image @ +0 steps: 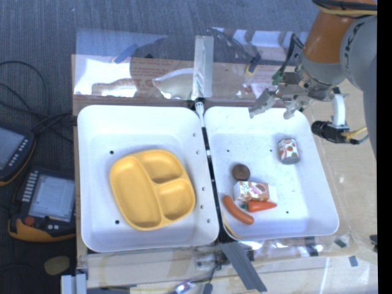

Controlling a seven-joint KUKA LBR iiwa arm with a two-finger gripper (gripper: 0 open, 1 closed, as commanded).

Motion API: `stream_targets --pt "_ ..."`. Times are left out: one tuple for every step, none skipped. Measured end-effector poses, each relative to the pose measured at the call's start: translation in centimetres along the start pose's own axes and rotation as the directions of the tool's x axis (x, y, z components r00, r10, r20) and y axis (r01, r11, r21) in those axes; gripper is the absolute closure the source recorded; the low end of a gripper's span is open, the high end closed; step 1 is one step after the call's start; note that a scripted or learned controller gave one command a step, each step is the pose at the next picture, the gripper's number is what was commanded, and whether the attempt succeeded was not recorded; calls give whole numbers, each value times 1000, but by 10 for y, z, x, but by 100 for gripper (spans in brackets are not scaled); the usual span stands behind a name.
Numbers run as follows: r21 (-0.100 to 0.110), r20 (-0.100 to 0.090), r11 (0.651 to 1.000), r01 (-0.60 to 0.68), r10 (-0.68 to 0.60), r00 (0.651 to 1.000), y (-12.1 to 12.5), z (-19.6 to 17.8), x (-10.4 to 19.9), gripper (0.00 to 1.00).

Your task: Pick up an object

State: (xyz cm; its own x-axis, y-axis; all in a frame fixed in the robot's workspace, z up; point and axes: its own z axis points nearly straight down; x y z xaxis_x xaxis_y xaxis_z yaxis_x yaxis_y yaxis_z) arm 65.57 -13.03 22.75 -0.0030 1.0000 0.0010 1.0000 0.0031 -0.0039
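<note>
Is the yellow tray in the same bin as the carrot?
No, the yellow tray lies in the left bin, while the carrot lies in the right bin.

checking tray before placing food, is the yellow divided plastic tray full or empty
Empty: the yellow divided plastic tray in the left white bin shows bare yellow in all its compartments, with nothing lying in them.

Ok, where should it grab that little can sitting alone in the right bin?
Probably around the can's middle, coming straight down from above. It appears to lie on its side, apart from the other items, with bare bin floor on both sides, leaving room for the hand.
</note>
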Motion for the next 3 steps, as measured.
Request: stream_targets --pt "0 3 992 127 -127 992 -18 98 -81 0" --pt "-14 5 967 253 -253 967 -55 138 -77 0" --pt "-17 6 968 252 -252 968 -54 129 -77 100"
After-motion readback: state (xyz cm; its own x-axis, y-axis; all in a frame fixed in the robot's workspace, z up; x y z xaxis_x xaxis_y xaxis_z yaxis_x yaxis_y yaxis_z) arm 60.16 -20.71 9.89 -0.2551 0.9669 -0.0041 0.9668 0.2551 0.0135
